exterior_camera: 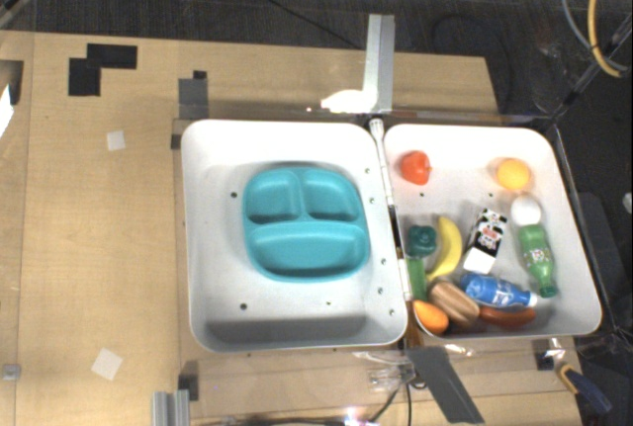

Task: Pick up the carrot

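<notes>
**Carrot sits in the near left corner of the right bin**

I'm looking down on both bins. The carrot (429,315) is in the right-hand bin (564,179), pressed into its near left corner. Its orange body lies against the divider wall, and what looks like its green top runs up along that wall. A brown bun-shaped toy (455,299) touches it on the right. Just past that lies a blue bottle (500,293) on its side, with a dark red item (509,317) under it that I can't identify.

A banana (447,247) leans above the carrot, with a dark teal round piece (422,239) just beside it on the left. A small black-and-white carton (486,238) stands near the middle of the bin. To its right, a green bottle (535,254) with a white cap lies near the right wall. Further back, well apart from the pile, there's a red tomato-like ball (414,167) on the left and an orange-yellow fruit (512,174) on the right.

The left-hand bin (213,216) holds a teal divided tray (302,221), lying flat near its centre with two small compartments at the back and one long one in front.

As for the gripper, I cannot tell from this feed how far its jaws are open or whether they hold anything. Nothing is touching the carrot from above.
</notes>
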Robot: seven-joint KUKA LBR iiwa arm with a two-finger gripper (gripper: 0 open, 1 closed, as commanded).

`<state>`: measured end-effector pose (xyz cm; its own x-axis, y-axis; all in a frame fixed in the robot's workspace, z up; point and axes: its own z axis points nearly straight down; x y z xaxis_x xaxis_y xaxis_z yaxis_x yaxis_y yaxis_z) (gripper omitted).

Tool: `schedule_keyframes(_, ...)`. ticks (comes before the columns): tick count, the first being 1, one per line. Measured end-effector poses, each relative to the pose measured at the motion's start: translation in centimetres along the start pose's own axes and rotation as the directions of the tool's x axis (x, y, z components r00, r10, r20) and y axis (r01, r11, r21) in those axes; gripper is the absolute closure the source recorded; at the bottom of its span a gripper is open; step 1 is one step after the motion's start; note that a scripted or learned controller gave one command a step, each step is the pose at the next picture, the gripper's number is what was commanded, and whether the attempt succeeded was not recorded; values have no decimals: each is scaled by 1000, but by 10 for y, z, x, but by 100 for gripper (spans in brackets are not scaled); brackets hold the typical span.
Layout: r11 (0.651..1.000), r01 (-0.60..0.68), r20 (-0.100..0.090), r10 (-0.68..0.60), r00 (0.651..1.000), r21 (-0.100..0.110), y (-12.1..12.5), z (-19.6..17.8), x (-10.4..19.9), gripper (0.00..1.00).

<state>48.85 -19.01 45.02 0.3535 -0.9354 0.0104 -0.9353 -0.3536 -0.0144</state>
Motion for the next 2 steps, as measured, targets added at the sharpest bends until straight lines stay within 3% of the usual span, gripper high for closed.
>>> schedule_keyframes(1, 1000, -4, 2, 4, 1000, 6, -3, -9, 0, 100)
schedule_keyframes(2, 1000, -4, 3, 4, 1000, 5, -3, -9, 0, 0)
